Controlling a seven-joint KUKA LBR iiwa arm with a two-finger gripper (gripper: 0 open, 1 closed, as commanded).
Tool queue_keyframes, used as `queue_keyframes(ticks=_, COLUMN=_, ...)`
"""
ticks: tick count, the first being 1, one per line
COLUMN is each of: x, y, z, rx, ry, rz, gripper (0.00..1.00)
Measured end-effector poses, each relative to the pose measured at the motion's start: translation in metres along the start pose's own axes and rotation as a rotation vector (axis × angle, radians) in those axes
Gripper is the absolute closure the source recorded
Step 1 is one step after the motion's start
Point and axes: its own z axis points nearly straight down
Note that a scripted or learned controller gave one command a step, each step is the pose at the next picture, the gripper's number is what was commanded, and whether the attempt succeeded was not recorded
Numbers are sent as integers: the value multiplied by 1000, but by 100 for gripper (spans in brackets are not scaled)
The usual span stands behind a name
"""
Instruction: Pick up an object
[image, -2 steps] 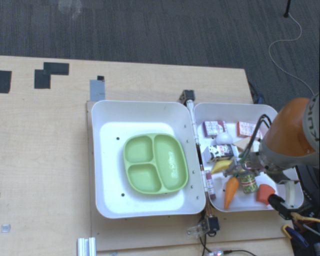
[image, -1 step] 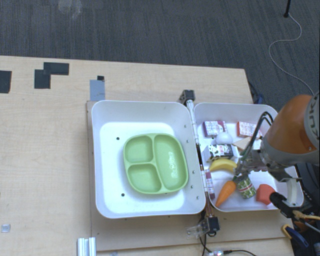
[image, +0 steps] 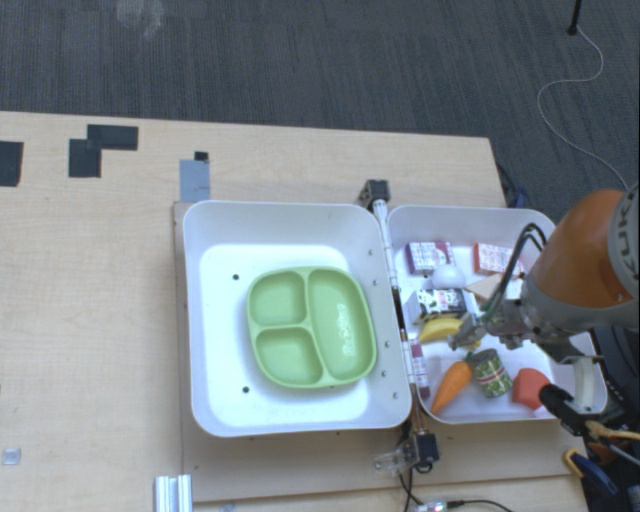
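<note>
The right bin (image: 545, 222) holds several small items. An orange carrot (image: 452, 385) lies at its front left, a green can (image: 490, 372) beside it and a red piece (image: 530, 385) further right. A yellow banana (image: 438, 328) lies just behind the carrot. My gripper (image: 478, 336) hangs low over the middle of this bin, just right of the banana and right above the can. The grey wrist and orange band (image: 590, 250) hide the bin's right side.
Two pink-and-white packets (image: 430, 254) (image: 492, 257), a white lump (image: 450, 275) and a dark packet (image: 440, 300) lie at the back of the right bin. The left bin (image: 215, 330) holds a green divided plate (image: 310, 327). Cables lie by the bench's front edge.
</note>
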Motion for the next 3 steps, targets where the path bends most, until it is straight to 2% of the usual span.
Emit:
queue_keyframes(ticks=1, x=1, y=2, z=-11, rx=-5, ry=0, rz=-1, gripper=100)
queue_keyframes(ticks=2, x=1, y=2, z=-10, rx=-4, ry=0, rz=-2, gripper=0)
queue_keyframes(ticks=3, x=19, y=-8, z=29, rx=0, ry=-1, rz=2, gripper=0)
